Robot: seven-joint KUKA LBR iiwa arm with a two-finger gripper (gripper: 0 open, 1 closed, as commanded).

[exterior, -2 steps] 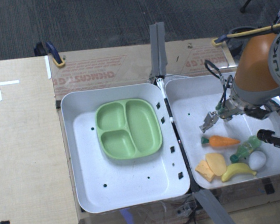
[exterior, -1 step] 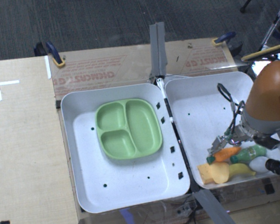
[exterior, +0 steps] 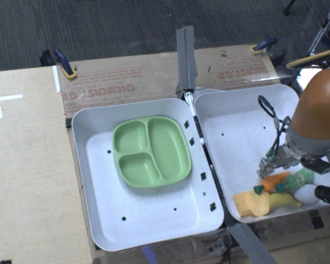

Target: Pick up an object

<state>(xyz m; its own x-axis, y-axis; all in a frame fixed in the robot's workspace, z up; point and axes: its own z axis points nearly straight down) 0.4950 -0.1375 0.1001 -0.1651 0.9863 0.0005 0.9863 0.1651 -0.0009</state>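
Hovering at five o'clock in the right bin (exterior: 234, 107), the claw (exterior: 270, 164) touches the toy carrot (exterior: 275, 182) (spread or pinching, I cannot tell); nothing looks lifted yet, so the pick remains.

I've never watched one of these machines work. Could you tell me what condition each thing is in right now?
Green divided plate: flat and upright in the left bin, nothing in its compartments.
Carrot: lying in the right bin, just under the gripper.
Banana: lying near the bin's front wall.
Gripper: lowered over the pile of toy food.
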